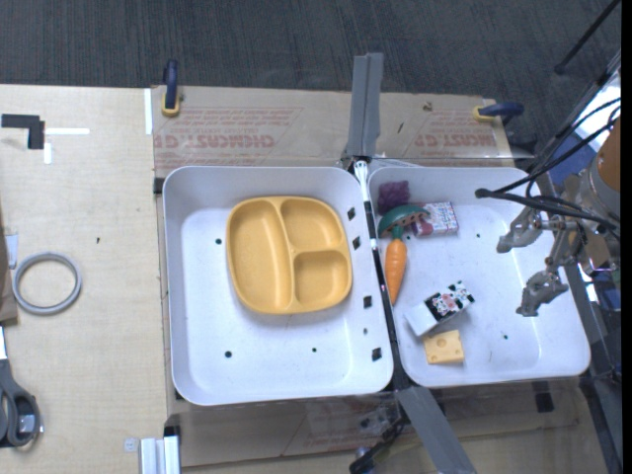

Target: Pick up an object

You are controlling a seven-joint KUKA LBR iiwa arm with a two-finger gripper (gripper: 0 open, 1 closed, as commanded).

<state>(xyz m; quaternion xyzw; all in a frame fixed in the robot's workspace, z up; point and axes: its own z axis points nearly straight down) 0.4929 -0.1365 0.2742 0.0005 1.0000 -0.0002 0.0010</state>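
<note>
Two shallow white bins sit side by side on the bench, and nearest the bottom edge of the frame a pair of scissors (pixel 17 415) lies at lower left beside a roll of grey tape (pixel 43 282). In the right bin (pixel 494 363), toward the lower middle, a yellow cheese wedge (pixel 445 348) rests just below a small black-and-white cow-patterned block (pixel 447 305), the two nearly touching. At the bin's left wall an orange carrot (pixel 395 269) lies upright along the divider, its green top meeting a teal-and-red toy (pixel 399 220); a pink-and-white packet (pixel 439 217) lies just beside that, and a purple item (pixel 394 191) sits above them in the upper-left corner. The gripper (pixel 533 270) hangs over the right side of this bin, well apart from every object, its two fingers (pixel 531 293) spread with nothing between them. The left bin (pixel 197 363) holds a yellow divided plate (pixel 289 254) in its upper middle. Farther up, at the top of the bench, cardboard (pixel 257 136) is pinned by clamps (pixel 171 88).
</note>
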